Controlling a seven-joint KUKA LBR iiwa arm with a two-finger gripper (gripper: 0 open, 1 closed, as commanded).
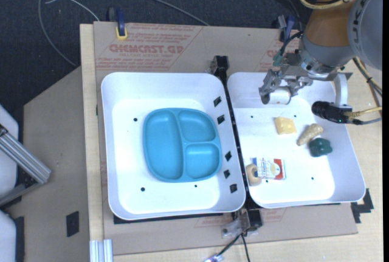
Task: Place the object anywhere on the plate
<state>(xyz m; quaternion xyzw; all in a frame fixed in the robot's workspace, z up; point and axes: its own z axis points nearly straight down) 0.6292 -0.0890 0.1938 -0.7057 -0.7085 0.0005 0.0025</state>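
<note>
The pincer (276,92), grip state impossible to tell, hangs above the yellow block (284,126), well right of that block's target, the blue plate (182,144).

Grey KUKA arm (371,24), orange band above wrist, yellow looped cable, silver end effector (276,89) with black fittings
</note>
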